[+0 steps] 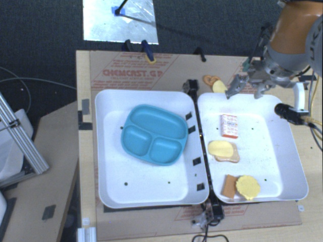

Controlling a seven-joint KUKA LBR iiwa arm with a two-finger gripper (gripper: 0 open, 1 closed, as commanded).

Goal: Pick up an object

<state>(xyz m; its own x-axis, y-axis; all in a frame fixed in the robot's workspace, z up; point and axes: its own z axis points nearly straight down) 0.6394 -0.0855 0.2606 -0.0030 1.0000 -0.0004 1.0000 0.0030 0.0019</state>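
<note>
Distance is what you should weigh first: the gripper (246,88) hangs above the far rim of the right bin (282,150), its two fingers spread apart and holding nothing. Your nearest candidate is the small red-and-white box (229,125), which lies inside that bin just below the far edge, its long axis running from far edge to near edge. You would need to bring the hand down and toward the near edge; the yellow pieces (248,186) by the near rim lie well apart.

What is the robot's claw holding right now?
Nothing. The gripper is open above the right bin's far edge, with nothing between its fingers.
</note>
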